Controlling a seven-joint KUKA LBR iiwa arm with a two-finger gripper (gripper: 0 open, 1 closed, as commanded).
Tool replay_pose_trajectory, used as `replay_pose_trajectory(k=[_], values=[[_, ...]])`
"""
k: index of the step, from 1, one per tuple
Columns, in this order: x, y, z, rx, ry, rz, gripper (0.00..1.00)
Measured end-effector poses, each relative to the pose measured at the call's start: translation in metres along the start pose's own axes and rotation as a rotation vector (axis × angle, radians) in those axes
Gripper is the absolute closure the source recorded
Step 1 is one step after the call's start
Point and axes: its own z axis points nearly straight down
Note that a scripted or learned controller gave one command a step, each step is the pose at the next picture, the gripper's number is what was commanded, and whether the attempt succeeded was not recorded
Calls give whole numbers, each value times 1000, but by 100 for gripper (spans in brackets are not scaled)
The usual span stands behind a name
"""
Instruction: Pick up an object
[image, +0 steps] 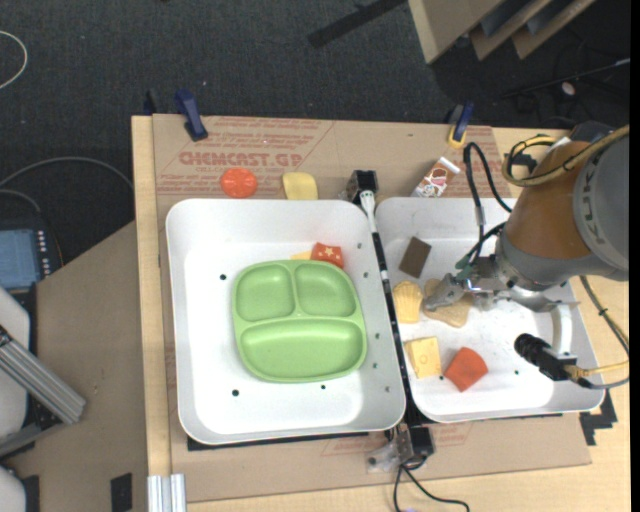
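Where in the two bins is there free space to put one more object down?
Left bin: bare floor in front of the green plate and along its left side. A red block sits behind the plate. Right bin: crowded; brown block, yellow square, orange block and the end effector take its left half.

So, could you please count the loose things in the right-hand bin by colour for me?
Yellow pieces: 2
Brown block: 1
Tan piece: 1
Orange block: 1
Total: 5
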Motion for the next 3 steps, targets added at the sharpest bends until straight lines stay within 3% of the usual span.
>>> replay_pose_trajectory(k=[1,2,3], values=[[-2,2,-14,-7,-2,2,100],[-2,2,-13,-6,-1,2,0],[-1,-73,1,12,3,3,0]])
